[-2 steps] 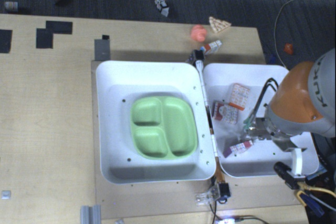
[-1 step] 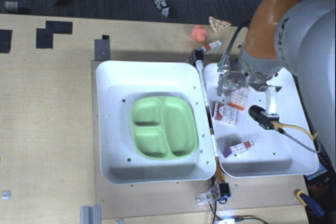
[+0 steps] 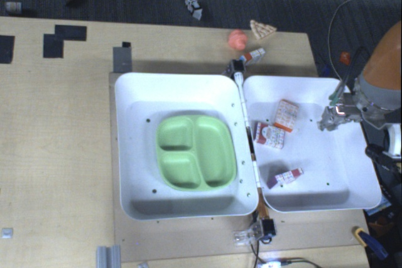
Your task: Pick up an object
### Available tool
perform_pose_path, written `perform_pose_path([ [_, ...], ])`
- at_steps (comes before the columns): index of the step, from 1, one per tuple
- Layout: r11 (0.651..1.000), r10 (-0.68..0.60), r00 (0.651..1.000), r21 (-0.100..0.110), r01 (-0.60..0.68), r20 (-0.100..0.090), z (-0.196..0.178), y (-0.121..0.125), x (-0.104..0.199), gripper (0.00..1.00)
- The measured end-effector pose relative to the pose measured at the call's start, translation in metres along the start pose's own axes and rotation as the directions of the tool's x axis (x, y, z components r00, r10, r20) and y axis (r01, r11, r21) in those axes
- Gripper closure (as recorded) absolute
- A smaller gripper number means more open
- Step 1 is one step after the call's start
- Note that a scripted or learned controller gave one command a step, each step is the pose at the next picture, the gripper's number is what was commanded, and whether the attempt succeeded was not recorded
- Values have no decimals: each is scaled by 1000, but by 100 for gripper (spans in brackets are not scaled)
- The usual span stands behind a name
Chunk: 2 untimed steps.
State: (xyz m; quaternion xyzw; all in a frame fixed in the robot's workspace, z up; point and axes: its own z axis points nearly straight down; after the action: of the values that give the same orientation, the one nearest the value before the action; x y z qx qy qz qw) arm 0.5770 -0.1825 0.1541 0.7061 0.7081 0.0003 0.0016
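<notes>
Lying nearest the camera, a small red packet (image 3: 286,176) is sitting in the right bin (image 3: 352,191), with two cartons (image 3: 278,124) beyond it. All are lying left of the gripper (image 3: 328,120), which is hovering apart from them, its closure impossible to tell.

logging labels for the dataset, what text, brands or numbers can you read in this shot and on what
No text can be read here.
Orange and white packet in the right bin: print too blurred.
Red and white packet: print too small.
Small dark red packet: markings blurred.
Green divided tray in the left bin: no marking to be seen.
Tube on the bench behind the bins: too small.
</notes>
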Motion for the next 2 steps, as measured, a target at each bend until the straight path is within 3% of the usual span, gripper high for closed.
perform_pose_path([
  [1,1000,-4,1000,-3,4,0,-30,93,-23,100],
  [2,1000,-4,1000,-2,4,-1,-30,93,-23,0],
])
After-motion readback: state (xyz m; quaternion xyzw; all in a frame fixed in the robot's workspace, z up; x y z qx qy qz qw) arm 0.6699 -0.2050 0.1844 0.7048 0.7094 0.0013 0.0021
